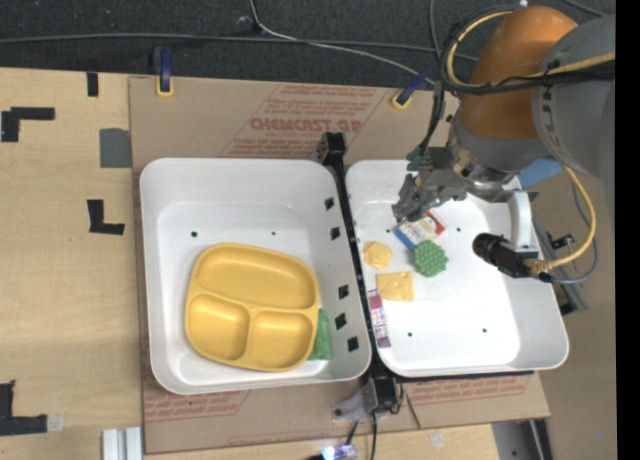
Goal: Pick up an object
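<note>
Arm: the grey arm with an orange band (520, 58) is seen entering from the upper right of the frame
Gripper: the two-finger gripper (418, 210) is lowered over the upper left part of the right bin; whether the jaws are released or clenched cannot be told
Right bin: the shallow white right bin (500, 343) is shown right of centre
Task objects: a small blue, white and red packet (418, 231) is seen just below the gripper tip; a green bumpy round piece (430, 258) lies just beside it, lower right; a small round yellow piece (377, 254) and a pale yellow square block (395, 286) lie to the lower left
Left bin: the shallow white left bin (190, 198) is shown left of centre
Tray: a yellow three-compartment plastic tray (252, 306) is seen in the lower part of the left bin
Green item: a green object (322, 338) is wedged at the tray's right edge
</note>
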Robot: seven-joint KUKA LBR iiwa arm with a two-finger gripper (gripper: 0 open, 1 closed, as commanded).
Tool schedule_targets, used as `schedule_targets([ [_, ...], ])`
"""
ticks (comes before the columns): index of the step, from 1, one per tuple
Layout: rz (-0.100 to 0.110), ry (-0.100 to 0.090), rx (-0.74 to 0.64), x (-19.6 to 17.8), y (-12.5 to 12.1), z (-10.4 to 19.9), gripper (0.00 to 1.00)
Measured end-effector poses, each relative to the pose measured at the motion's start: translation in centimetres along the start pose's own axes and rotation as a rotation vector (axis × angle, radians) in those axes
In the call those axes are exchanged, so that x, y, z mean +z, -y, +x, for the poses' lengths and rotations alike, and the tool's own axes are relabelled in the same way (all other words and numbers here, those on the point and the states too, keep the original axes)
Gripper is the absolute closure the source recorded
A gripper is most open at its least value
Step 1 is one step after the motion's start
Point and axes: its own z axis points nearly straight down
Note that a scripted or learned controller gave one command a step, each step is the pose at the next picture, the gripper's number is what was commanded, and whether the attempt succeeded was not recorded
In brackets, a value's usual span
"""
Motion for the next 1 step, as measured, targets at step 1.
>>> schedule_targets([
  [1, -0.001, 0.0, 0.0, 0.68, -2.44, 4.92, 1.0],
])
